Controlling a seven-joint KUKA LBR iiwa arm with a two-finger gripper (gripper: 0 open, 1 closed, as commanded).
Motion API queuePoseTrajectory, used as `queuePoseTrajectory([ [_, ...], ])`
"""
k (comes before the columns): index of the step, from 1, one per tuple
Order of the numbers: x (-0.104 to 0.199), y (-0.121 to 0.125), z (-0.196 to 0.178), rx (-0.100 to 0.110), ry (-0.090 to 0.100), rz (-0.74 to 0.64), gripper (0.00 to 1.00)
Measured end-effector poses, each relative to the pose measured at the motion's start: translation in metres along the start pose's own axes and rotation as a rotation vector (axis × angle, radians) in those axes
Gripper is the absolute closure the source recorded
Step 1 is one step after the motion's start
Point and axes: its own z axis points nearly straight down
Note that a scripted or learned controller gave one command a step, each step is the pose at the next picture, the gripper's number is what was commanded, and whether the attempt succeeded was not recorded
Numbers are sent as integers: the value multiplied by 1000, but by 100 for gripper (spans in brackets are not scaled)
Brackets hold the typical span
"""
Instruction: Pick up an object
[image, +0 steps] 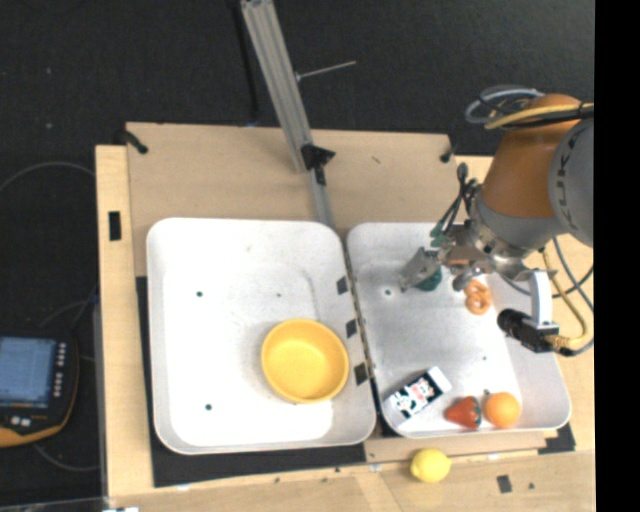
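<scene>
Your arm reaches in from the right and hangs over the upper part of the right bin. Its gripper sits low there, near the bin's back wall. You can see one grey finger slanting down to the left, and a small teal thing just beside its tip. Whether the teal thing lies between the fingers or only next to them, you cannot tell from this angle, nor how wide the fingers stand.

Just to the right of the gripper, close under the wrist, lies a small orange object on the bin floor. The rest of the right bin's load sits well apart from the hand, along the front edge: a black-and-white box lying tilted, a red pepper-like piece touching or nearly touching an orange at the front right corner.

In the left bin you have a yellow bowl, upright, near the bin's front right part. A lemon lies outside both bins on the bench, just in front of the right bin.
</scene>
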Motion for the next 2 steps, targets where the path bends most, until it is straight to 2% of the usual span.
queuePoseTrajectory([
  [1, 0, 0, 0, 0, 0, 1, 0],
  [2, -12, -3, 53, 6, -4, 4, 0],
])
